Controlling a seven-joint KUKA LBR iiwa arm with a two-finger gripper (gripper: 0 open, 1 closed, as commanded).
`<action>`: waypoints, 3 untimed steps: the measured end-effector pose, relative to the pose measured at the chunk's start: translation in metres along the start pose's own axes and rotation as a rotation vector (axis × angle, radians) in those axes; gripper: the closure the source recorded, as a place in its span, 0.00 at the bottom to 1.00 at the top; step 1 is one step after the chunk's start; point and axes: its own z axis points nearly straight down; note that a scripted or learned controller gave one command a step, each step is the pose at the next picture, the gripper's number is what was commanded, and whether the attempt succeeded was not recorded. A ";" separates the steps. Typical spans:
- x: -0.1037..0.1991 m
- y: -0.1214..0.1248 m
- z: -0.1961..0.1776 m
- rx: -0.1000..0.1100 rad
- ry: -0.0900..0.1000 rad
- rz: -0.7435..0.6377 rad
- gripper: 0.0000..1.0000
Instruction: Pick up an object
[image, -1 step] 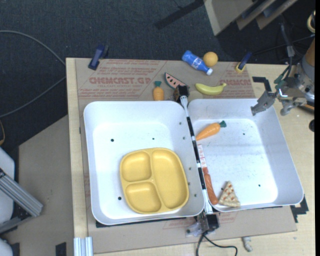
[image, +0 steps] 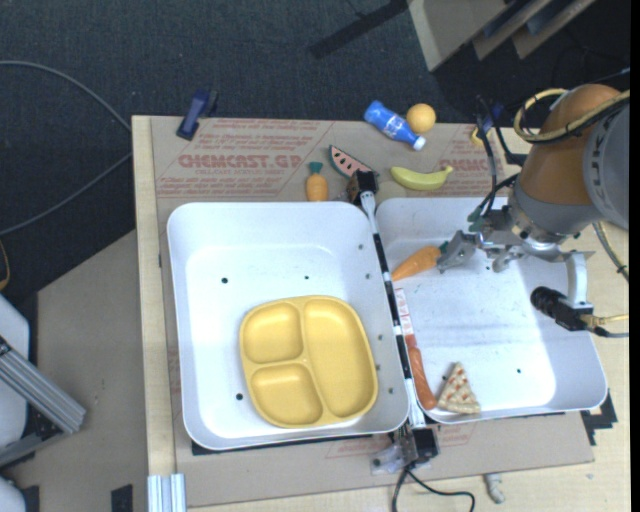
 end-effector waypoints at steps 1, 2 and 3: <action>0.037 0.062 0.043 -0.004 -0.001 -0.001 0.00; 0.030 0.002 0.043 -0.001 -0.001 0.002 0.00; -0.015 -0.031 0.043 -0.001 -0.002 0.002 0.00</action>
